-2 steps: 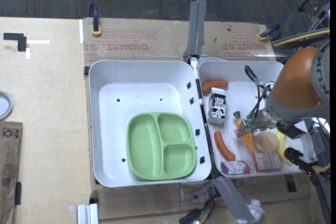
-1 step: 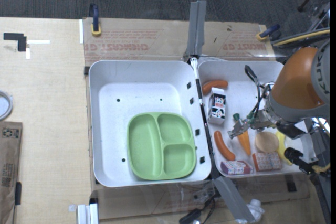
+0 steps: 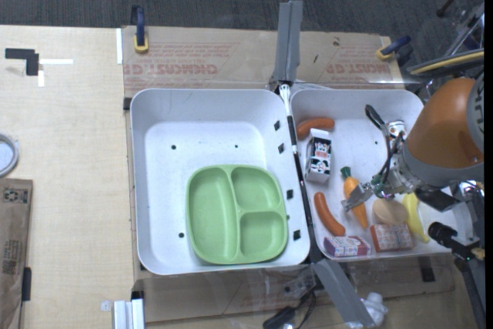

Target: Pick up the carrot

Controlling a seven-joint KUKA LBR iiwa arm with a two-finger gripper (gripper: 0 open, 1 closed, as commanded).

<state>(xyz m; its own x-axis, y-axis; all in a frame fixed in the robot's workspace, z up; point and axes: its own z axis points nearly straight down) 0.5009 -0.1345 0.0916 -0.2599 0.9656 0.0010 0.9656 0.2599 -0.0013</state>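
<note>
The carrot point(image 3: 353, 193), orange with a small green top, lies in the middle of the right bin point(image 3: 350, 100), its green end pointing to the back. My gripper point(image 3: 360, 200) comes down from the right and sits directly at the carrot's lower half, touching or nearly touching it. The carrot still rests on the bin floor. The grey wrist and orange band point(image 3: 453, 123) cover the bin's right side.
Around the carrot lie a milk carton point(image 3: 319, 156), two sausages point(image 3: 316, 124) point(image 3: 330, 214), a pink packet point(image 3: 347, 246), a red packet point(image 3: 393, 236), a banana point(image 3: 414, 216) and a beige round item point(image 3: 389, 210). The left bin point(image 3: 154, 166) holds a green divided plate point(image 3: 237, 213).
</note>
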